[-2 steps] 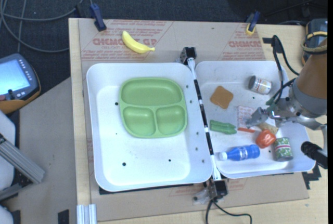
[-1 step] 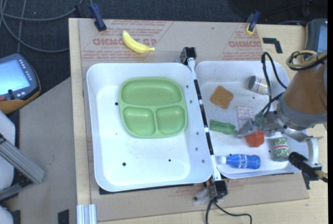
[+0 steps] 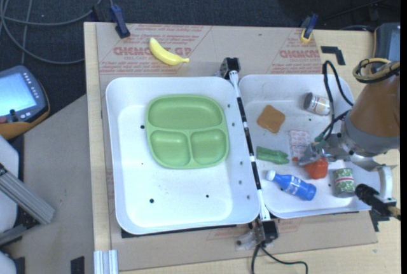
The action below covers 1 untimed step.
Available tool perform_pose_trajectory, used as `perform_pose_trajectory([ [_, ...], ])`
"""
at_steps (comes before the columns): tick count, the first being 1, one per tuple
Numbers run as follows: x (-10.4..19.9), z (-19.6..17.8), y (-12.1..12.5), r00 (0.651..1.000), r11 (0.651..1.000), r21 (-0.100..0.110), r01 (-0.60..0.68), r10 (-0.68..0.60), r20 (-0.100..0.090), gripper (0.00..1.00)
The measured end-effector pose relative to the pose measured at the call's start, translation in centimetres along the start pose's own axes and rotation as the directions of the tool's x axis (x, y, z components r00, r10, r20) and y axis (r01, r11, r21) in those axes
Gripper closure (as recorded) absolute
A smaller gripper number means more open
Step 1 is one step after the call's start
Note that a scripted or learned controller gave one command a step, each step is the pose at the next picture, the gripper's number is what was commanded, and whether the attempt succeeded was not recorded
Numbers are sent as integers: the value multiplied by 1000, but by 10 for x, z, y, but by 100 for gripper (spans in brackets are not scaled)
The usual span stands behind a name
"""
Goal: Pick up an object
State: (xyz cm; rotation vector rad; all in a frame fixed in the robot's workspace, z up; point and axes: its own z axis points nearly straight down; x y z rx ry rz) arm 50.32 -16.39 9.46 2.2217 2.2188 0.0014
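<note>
At the frame's lower right the jaws [image 3: 313,156], whose opening I cannot tell, hover over the small red rounded object [image 3: 317,168] in the crowded right white bin [image 3: 280,83], so they might nudge the blue plastic bottle [image 3: 291,184].

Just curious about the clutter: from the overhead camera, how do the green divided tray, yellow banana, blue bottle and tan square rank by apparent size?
1. Green divided plastic tray
2. Blue plastic bottle
3. Yellow banana, close to the bottle
4. Tan square piece

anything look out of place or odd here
Yes: a banana lies on the cardboard behind the left bin, outside both bins. The other loose items sit in the right bin.
</note>
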Motion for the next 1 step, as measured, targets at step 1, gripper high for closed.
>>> perform_pose_trajectory([
  [1,76,-90,16,1000,1000,1,2,-2,-1,100],
])
